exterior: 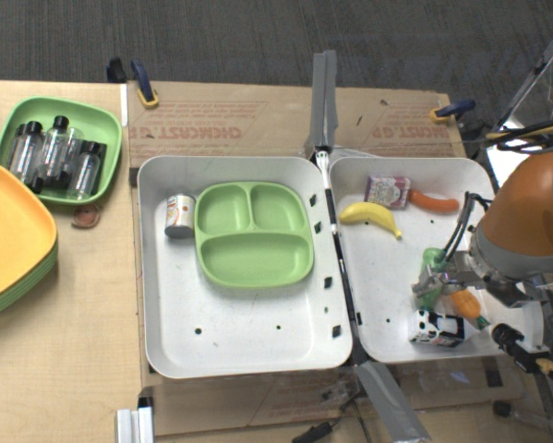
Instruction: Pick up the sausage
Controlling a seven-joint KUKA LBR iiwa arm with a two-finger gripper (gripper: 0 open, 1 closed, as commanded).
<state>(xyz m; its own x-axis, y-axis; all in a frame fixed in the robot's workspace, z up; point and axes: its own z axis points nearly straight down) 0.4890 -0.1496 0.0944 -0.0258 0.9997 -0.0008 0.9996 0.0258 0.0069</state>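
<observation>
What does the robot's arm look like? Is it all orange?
Not all orange. The arm has a big, rounded orange band with a grey metal section just below it. A thin black cable loops beside it, running down toward the grey metal two-finger gripper at the end.

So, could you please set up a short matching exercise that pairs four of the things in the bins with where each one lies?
Things:
1. sausage
2. banana
3. small can
4. green divided plate

Places:
A. middle of the left bin
B. far side of the right bin, just right of the pink packet
C. left bin, lying beside the plate's left edge
D. right bin, just in front of the pink packet

Pairs: 1-B, 2-D, 3-C, 4-A
</observation>
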